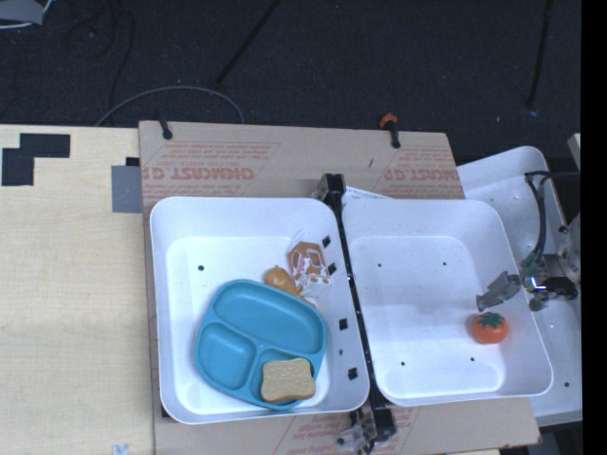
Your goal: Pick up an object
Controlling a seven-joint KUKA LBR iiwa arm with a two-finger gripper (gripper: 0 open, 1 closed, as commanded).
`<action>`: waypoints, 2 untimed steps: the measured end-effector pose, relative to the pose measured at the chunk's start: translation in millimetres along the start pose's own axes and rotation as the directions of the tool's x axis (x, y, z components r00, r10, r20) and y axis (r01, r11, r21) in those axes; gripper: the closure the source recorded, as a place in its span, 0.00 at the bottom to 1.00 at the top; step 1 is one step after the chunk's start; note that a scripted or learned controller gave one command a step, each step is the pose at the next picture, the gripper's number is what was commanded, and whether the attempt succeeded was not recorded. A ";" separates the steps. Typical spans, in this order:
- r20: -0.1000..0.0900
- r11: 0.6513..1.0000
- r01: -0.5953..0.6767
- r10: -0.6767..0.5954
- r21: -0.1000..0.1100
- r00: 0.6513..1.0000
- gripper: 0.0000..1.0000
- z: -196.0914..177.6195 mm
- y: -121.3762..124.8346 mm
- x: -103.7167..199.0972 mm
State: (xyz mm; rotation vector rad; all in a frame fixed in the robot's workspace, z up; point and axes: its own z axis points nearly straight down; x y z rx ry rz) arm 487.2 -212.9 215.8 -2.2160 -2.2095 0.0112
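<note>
The job was not done yet. Nothing had been lifted, and every object lay down in a bin. Picking one up was all still left to do.

Nearest the bottom of the view, in the left bin (pixel 175 254), sat a blue plate (pixel 248 335) with three sections. A tan slice of toy bread (pixel 287 380) lay on the plate's near corner, partly over its edge. It looked flat and might be hard to pinch.

In the right bin (pixel 427 254), near its right side, sat a small orange toy tomato (pixel 489 328) with a green top. It rested on the white floor of the bin, with nothing else around it.

A bit farther back and just to the right of the tomato was the gripper (pixel 522 287). It hung over the right edge of the bin, close to the tomato but not touching it. A grey finger pointed toward the tomato. Whether the gripper was open or closed could not be told from here. It held nothing.

Farther back in the left bin, just past the plate, lay a small orange-brown lump (pixel 278 279) and a brown and white crinkly packet (pixel 308 261). They touched each other.

The tomato seemed the likely pick, as the gripper was nearest to it.
</note>
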 end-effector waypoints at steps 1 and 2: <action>0.004 1.000 0.003 -0.003 -0.012 1.000 0.00 -6.2 2.7 0.1; 0.000 1.000 0.003 -0.003 -0.007 1.000 0.00 39.7 -3.8 3.2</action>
